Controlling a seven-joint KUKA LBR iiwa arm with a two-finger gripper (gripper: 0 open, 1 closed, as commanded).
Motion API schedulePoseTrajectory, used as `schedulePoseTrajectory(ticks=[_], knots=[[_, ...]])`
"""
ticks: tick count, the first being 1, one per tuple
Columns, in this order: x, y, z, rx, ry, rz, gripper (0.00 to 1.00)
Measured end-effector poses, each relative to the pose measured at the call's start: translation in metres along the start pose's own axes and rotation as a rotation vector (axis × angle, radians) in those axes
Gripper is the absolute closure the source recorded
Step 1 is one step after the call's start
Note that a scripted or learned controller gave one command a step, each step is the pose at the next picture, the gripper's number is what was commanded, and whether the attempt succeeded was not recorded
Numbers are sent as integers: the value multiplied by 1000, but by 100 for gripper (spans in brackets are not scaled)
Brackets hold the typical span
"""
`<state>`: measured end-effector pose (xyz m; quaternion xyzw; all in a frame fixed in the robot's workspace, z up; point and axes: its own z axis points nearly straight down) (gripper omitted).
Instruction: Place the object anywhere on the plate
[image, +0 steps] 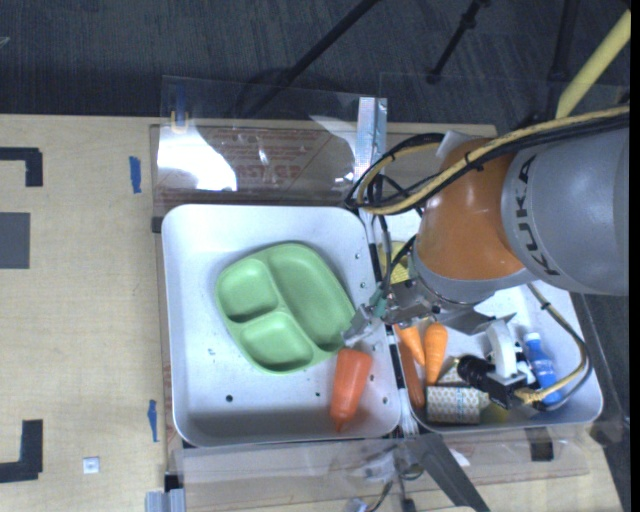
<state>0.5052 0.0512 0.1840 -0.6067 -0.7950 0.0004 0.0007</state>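
Carrot beside the plate, placement not yet done

Carrot toy (349, 384) lies on the floor of the left white bin (190, 300), touching or just short of the lower right rim of the green divided plate (284, 303), and none of it rests in a compartment. The end effector (368, 318) hangs just above the carrot's top end, near the plate's edge; whether it is clenched or released cannot be told. More carrots (424, 350) sit in the right bin (575, 400). Judged from this, the placing is left to do

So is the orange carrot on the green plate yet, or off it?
Off. The carrot lies on the left bin's floor, just past the green plate's lower right rim.
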Motion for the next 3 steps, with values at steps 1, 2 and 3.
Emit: schedulePoseTrajectory(ticks=[1, 2, 3], knots=[[0, 1, -9, -2, 0, 2, 100], [0, 1, -9, -2, 0, 1, 0], [46, 43, -48, -2, -1, 305, 0]])
